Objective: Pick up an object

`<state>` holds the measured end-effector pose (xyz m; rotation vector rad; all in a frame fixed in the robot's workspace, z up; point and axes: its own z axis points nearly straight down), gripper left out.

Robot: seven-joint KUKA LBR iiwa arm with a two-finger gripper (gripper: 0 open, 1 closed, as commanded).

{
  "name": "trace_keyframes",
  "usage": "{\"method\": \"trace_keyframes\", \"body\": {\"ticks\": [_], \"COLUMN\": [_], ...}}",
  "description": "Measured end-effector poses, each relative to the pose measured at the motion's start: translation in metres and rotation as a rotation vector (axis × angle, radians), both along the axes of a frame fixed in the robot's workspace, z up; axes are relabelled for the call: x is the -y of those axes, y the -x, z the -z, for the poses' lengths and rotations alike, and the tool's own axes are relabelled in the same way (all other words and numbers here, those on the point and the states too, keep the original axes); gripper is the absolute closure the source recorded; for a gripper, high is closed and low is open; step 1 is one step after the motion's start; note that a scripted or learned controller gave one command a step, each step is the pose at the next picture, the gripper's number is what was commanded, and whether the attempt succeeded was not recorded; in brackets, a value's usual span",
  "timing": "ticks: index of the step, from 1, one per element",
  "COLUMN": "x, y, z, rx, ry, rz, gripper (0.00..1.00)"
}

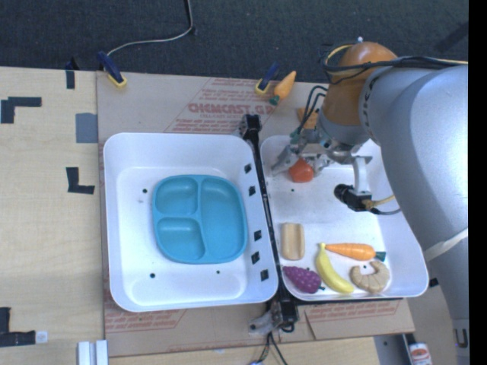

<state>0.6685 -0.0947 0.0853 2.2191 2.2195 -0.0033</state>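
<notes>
pincer is seen low at the far end of the right bin, its grip state cannot be told | a red tomato-like object is found directly beneath it | bread, carrot, banana, grapes are grouped at the near end | a blue divided plate is held by the left bin
</notes>
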Motion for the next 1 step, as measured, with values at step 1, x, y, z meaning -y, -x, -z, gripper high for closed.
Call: {"method": "trace_keyframes", "body": {"ticks": [1], "x": [-0.0002], "y": [-0.0002], "z": [-0.0104], "rx": [0.001], "ry": [0.000], "rz": [-0.001], "gripper": [1.00]}}
